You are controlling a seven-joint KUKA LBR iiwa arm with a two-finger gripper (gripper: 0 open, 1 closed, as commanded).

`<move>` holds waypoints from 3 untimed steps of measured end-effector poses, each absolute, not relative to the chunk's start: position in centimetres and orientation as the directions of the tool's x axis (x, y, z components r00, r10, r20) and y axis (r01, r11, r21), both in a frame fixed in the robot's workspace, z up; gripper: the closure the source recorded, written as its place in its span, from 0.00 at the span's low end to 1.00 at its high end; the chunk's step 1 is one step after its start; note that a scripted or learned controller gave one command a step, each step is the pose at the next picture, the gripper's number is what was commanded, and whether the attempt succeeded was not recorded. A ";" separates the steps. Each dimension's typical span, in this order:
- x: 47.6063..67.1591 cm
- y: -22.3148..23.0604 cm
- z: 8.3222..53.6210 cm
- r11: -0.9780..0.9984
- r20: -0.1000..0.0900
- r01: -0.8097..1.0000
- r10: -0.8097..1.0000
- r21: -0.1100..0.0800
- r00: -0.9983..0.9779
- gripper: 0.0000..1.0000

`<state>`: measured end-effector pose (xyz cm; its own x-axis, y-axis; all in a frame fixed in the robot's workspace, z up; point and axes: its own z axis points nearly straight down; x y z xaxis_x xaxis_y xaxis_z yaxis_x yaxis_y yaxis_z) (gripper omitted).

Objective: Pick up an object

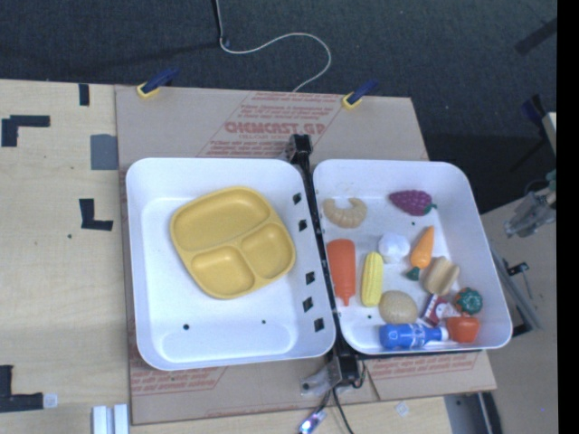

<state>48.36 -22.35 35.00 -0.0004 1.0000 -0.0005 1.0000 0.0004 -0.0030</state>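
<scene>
In the right bin [455,217] lie grapes [412,202], a croissant [346,212], a carrot [422,247], corn [372,278] and a bottle [412,335], while the gripper [532,213] hangs just beyond its right rim, too blurred to read its state.
</scene>
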 end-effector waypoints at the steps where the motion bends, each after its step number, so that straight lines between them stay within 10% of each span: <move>1: 48.3 -22.3 29.9 0.000 0.001 1.000 1.000 -0.005 0.000 1.00; 3: 48.3 -22.6 27.6 -0.003 0.000 1.000 1.000 -0.005 0.003 1.00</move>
<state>48.27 -22.56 27.61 0.0034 1.0000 0.0000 1.0000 -0.0034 -0.0052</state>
